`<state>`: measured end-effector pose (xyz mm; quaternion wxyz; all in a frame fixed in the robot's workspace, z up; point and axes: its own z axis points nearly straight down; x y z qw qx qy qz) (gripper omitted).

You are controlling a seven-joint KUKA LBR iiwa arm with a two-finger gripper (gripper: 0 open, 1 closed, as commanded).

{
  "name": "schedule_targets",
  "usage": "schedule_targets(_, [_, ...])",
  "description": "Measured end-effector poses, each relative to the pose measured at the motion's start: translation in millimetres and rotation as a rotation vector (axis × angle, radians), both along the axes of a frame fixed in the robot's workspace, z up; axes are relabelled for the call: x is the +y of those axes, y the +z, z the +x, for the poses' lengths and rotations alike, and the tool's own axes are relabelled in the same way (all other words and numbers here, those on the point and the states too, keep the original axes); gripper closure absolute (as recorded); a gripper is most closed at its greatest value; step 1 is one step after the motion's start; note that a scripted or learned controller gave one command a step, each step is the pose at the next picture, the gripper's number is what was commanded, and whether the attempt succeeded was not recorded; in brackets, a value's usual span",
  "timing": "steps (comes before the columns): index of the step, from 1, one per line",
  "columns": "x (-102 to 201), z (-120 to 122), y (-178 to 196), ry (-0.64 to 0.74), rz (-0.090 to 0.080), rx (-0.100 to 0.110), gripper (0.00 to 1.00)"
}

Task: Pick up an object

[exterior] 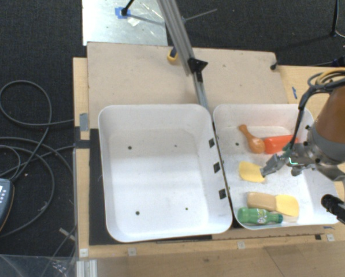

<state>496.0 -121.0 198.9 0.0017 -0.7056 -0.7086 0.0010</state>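
Where the right bin [227, 117] crowds, hand [271, 167] grip unreadable, beside yellow piece [251, 172].

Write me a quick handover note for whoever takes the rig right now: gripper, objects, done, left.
Gripper: low in the right white bin, tip beside the flat yellow piece; nothing seen between its fingers.
Objects, all in that bin: tan wooden drumstick-shaped toy, orange block, beige-and-yellow bar, green bottle.
Done: arm positioned over objects.
Left: grasp and lift one.
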Motion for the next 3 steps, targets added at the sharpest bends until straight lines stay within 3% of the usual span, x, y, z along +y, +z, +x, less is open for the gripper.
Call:
schedule_targets(1, [0,1,2,-0.003,-0.001,-0.005,0.0])
schedule_targets(3, [-3,6,-110,-0.004,0.001,0.001,0.0])
